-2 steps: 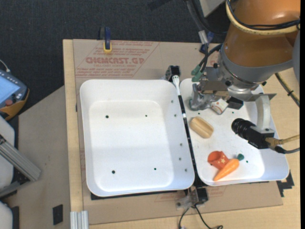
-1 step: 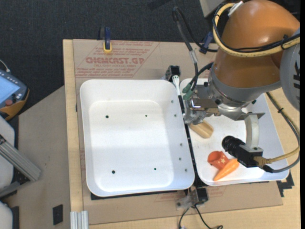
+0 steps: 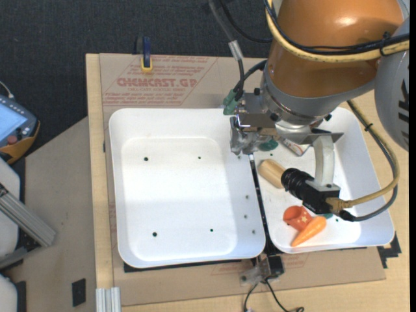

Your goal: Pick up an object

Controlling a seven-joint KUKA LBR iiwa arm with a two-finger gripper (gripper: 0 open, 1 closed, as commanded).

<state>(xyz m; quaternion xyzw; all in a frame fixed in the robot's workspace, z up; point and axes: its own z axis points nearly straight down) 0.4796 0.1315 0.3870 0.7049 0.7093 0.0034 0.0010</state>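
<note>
My gripper [image 3: 243, 143] hangs low over the inner left edge of the right bin [image 3: 372, 174], close to the divide between the two bins. The big orange and grey wrist above hides much of that bin. Just right of the gripper lies a tan wooden cylinder [image 3: 271, 171]. A small teal piece [image 3: 267, 146] shows right beside the gripper, and a pinkish piece [image 3: 296, 149] peeks out under the wrist. Near the bin's front lie a red piece [image 3: 298, 216] and an orange carrot [image 3: 309, 231], touching each other.
The left bin [image 3: 120, 174] sits flush against the right one, sharing a raised rim [image 3: 257, 194]. Both rest on a cardboard sheet [image 3: 162, 77] with a blue and yellow clamp [image 3: 146, 54] at its back edge. A cable connector [image 3: 268, 267] lies at the front.
</note>
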